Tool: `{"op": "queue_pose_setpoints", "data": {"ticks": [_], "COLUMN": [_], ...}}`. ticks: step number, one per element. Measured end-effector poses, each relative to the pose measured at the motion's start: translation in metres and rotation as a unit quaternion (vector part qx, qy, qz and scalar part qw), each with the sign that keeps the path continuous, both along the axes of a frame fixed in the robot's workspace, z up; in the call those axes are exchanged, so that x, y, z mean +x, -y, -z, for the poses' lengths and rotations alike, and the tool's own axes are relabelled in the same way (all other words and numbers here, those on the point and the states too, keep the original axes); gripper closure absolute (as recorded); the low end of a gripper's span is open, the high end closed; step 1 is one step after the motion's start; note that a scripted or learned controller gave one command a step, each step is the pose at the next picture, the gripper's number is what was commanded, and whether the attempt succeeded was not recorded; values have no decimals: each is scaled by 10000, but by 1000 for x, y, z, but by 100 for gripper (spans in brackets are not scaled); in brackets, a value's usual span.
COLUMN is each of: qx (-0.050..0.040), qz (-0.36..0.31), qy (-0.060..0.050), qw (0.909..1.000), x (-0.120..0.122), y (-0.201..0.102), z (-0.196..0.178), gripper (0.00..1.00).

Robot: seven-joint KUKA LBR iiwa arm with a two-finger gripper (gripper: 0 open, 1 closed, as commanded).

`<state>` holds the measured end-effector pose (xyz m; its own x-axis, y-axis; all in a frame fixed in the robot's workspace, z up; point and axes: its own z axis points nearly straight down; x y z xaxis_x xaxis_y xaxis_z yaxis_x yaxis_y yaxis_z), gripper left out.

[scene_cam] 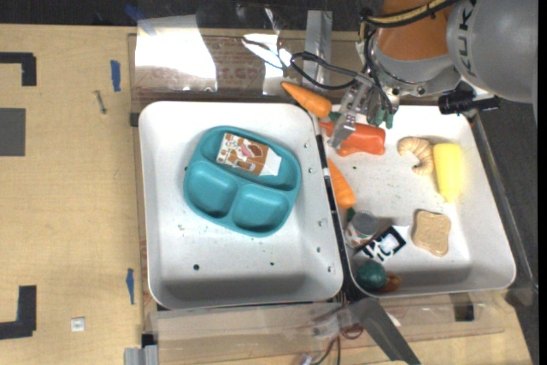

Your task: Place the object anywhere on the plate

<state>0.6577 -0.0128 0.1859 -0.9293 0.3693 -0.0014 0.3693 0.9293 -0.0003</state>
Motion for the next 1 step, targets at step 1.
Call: {"op": "queue_pose_setpoints", "data": {"ticks": [1], "qx": [0], "qz": [1], "qy": [5], "qw": [10000], "x": [0], "y": [0], "z": [0], "gripper": [0]}}
